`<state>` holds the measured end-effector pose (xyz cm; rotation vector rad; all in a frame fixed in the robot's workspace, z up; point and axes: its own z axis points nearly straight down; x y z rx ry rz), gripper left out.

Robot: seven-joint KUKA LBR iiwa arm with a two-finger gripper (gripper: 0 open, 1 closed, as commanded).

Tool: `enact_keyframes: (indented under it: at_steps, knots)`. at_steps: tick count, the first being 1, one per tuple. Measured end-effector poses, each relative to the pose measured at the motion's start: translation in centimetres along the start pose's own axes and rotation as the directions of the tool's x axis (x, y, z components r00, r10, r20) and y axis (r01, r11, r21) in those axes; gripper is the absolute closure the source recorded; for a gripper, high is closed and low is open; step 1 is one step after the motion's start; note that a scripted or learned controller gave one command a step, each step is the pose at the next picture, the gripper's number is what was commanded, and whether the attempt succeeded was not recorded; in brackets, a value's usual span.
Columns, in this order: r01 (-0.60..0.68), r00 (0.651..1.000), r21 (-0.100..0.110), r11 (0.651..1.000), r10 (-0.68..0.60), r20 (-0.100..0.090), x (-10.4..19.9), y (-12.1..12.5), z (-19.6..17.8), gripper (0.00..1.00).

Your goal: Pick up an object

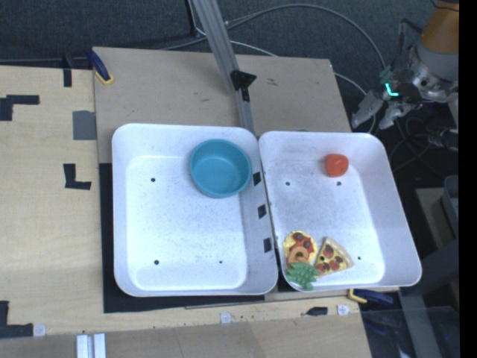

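Note:
My gripper (376,116) hangs off the bench's right side, above and beyond the right bin's (373,200) far right corner. Its two pale fingers stand apart with nothing between them, so it is open. In that bin, a small red-orange round object (336,164) lies near the far edge. Two toy pizza slices (317,252) and a green leafy piece (302,274) sit at the near left corner. A blue bowl (220,168) rests upright in the left bin (149,230), at its far right.
A grey metal post (223,47) slants down from the top to the seam between the bins. Cables (335,21) loop across the dark floor behind the bench. A yellow clamp (102,71) sits at the board's far left corner.

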<state>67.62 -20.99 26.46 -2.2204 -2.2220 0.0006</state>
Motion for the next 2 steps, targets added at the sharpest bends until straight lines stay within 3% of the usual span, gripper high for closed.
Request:
enact_keyframes:
  at_steps: [1,2]
  knots:
    - [0.000,1.000,0.000,1.000,0.000,0.000,0.0,0.0,0.0,0.00]
    - [0.000,1.000,0.005,1.000,0.000,-0.001,0.0,-0.2,6.4,0.00]
